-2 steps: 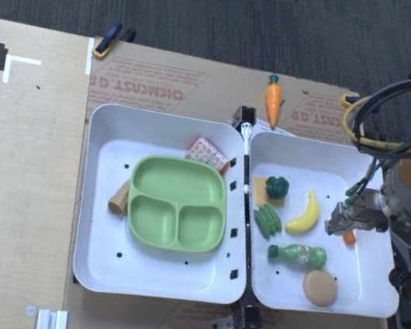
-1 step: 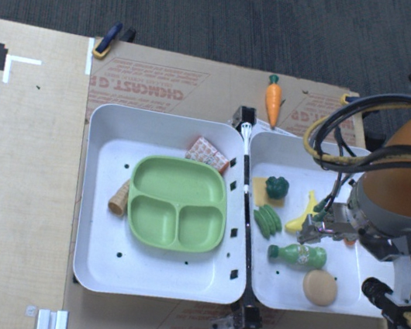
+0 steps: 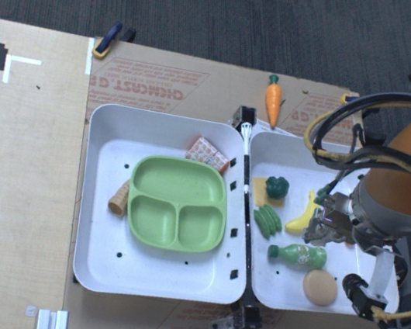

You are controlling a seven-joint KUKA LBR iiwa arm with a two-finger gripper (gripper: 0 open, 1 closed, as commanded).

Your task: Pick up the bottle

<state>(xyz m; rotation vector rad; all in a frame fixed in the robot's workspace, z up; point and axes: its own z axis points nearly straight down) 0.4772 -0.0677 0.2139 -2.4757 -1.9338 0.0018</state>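
- Bottle [image 3: 297,255], green with a pale label, lies on its side on the floor of the right bin [image 3: 278,291], toward that bin's near edge, cap pointing at the divider between the two bins.
- Gripper [image 3: 322,228] hangs just above and to the right of the bottle's base; whether the jaws are released or clenched cannot be told, and nothing is seen between them.
- Round tan ball [image 3: 320,288] sits just beside the bottle's base, closer to the bin's near right corner.
- Green pea pod [image 3: 267,220] lies near the bottle's cap end, along the bin's left wall; a broccoli floret [image 3: 276,186] rests behind it, toward the far edge.
- Yellow banana [image 3: 303,216] lies between the pea pod and the gripper, partly under the arm [image 3: 403,183].
- Left bin [image 3: 96,203] carries a green divided plate [image 3: 178,204] at its centre, a tan cork-like piece [image 3: 119,198] touching the plate's left rim, and a small patterned packet [image 3: 208,152] at the far edge.
- Toy carrot [image 3: 273,100] rests on the counter [image 3: 12,189] behind the right bin; a blue-and-yellow tool [image 3: 107,39] lies at the counter's far edge.
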